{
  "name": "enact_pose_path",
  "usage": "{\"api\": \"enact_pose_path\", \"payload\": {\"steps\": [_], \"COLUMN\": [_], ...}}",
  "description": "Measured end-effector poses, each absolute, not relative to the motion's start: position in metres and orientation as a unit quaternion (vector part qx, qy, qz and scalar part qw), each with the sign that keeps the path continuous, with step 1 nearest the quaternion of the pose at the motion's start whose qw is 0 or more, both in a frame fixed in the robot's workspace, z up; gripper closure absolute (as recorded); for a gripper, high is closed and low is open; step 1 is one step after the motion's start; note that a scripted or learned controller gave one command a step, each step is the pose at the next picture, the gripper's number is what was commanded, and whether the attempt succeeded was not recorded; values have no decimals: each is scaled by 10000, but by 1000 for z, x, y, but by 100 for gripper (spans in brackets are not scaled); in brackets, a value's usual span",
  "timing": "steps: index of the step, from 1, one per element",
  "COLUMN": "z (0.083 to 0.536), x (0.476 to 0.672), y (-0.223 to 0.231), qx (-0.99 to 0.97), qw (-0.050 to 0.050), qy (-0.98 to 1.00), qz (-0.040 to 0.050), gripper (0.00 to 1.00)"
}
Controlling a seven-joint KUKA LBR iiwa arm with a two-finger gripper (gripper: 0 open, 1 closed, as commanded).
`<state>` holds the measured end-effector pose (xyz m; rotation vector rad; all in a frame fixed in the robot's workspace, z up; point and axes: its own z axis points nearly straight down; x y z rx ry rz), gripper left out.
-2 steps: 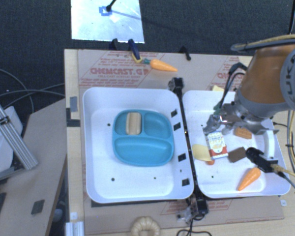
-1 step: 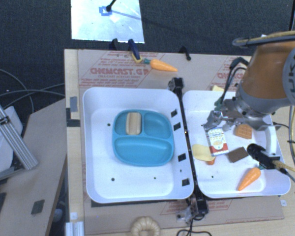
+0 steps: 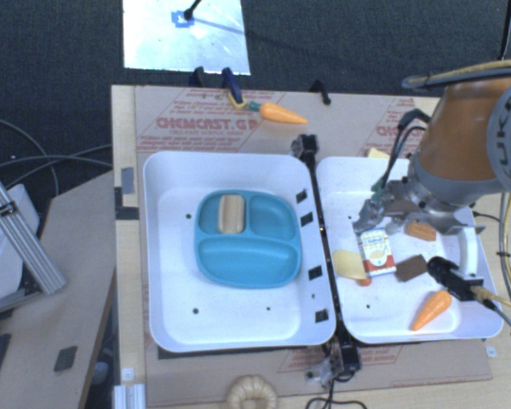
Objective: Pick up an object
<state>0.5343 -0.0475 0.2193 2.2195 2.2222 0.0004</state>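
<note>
The gripper point(image 3: 368, 221) hangs low in the right bin point(image 3: 341, 177), its fingers just above a small red-and-white carton point(image 3: 376, 253) near the bin's middle; I cannot tell their state. An orange carrot point(image 3: 431, 310) lies toward the bin's front right corner.

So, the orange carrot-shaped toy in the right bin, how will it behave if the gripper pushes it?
The orange carrot-shaped toy tapers to a point and looks rounded, so it would probably roll or swing in an arc. It looks like smooth plastic, likely light and slippery. It lies near the right white bin front wall, which may stop it.
</note>
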Motion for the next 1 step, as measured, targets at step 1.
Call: {"api": "enact_pose_path", "payload": {"steps": [1], "z": [215], "x": [546], "y": [-47], "qx": [7056], "qw": [6], "qy": [7086], "qz": [6], "gripper": [100]}}
